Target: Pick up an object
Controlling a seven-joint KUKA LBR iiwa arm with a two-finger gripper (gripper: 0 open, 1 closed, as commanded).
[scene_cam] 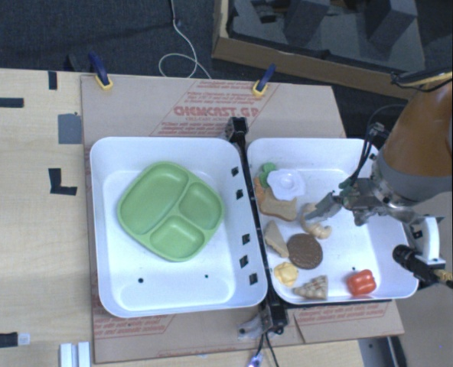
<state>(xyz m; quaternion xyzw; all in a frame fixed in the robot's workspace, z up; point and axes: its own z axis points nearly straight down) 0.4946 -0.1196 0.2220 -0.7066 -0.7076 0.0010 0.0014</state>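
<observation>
Gripper point(324, 211) hangs low in the right bin point(387, 281), over the tan piece point(318, 228) beside the brown disc point(304, 251); can't tell how its tips are set. You'd best pick one target, centre over it, avoid neighbours before squeezing. Green plate point(171, 210) sits in the left bin point(112, 205).

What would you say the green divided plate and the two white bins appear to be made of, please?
The green divided plate looks like moulded plastic with a matte to satin finish: one even colour, with softly rounded compartment ridges. The left bin and right bin look like smooth white plastic, judging by their rounded corners and thin rolled rims, though coated metal cannot be ruled out.
</observation>
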